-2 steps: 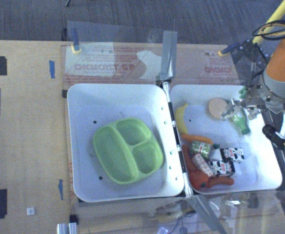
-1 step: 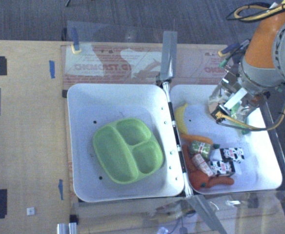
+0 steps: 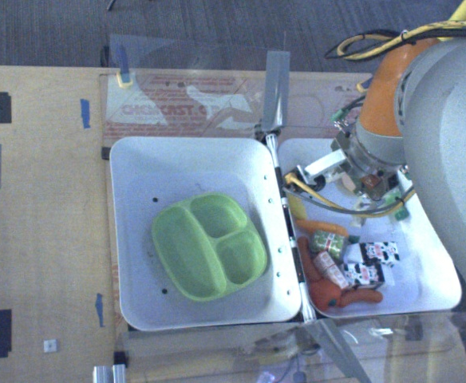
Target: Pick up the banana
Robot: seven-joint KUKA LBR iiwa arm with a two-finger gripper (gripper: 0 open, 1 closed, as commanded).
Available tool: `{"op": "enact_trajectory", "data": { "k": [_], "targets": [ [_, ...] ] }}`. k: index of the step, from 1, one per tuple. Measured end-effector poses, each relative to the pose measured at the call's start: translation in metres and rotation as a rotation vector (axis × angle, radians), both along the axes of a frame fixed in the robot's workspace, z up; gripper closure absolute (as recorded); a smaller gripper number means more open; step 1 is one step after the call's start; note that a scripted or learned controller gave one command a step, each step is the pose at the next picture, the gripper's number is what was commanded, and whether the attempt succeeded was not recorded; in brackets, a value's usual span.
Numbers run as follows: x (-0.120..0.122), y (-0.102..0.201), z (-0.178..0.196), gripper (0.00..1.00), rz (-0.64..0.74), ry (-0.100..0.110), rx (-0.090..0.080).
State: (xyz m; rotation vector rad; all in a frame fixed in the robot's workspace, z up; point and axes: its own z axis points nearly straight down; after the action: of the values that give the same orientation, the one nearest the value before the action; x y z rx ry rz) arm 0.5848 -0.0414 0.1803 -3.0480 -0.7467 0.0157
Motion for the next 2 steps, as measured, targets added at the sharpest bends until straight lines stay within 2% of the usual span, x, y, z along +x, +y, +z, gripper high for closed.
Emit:
{"op": "enact_trajectory", "data": {
  "k": [1, 2],
  "targets": [
    [0.053, -0.019, 0.0, 0.0, -0.277, -0.005, -0.004],
    [0.046, 0.022, 0.0, 0.0, 0.039, -0.001, 0.0]
  ]
}}
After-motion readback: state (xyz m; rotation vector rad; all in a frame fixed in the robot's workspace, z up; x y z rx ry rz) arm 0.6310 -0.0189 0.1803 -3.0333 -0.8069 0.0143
